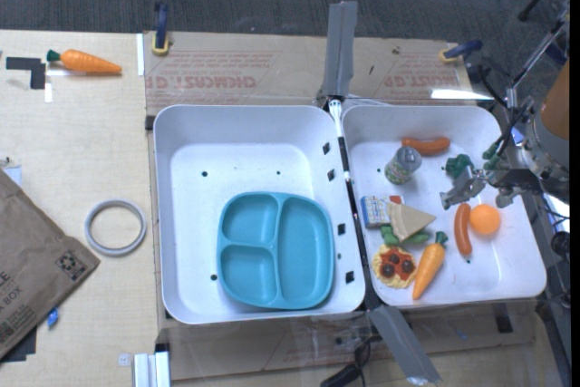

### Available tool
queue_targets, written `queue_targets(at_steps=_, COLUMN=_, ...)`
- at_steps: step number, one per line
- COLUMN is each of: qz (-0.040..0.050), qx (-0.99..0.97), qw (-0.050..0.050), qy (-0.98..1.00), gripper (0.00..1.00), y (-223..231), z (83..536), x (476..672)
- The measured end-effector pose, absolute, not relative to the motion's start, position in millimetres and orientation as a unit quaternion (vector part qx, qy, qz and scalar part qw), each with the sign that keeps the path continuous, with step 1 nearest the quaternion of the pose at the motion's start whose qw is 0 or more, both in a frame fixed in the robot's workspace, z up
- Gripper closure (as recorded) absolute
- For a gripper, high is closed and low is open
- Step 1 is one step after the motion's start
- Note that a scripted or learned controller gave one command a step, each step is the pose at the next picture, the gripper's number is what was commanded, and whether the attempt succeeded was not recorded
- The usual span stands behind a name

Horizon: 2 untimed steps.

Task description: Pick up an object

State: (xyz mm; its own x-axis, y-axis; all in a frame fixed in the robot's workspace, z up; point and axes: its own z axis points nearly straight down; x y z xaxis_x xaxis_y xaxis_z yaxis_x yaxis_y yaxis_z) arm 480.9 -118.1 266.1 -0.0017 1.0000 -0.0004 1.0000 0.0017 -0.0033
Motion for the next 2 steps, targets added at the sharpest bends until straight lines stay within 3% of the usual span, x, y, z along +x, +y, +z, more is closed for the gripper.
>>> queue_targets(at_steps=1, qz=0.0009, qx=-0.743, qw=0.001, qy=-0.669, gripper=0.00, y=-175.6, z=153.5, x=510.5)
queue_targets(at_steps=2, qz=-0.0013, qx=-0.753, qw=0.002, qy=-0.658, gripper=0.00, y=-206.5, z=91.7, x=504.6)
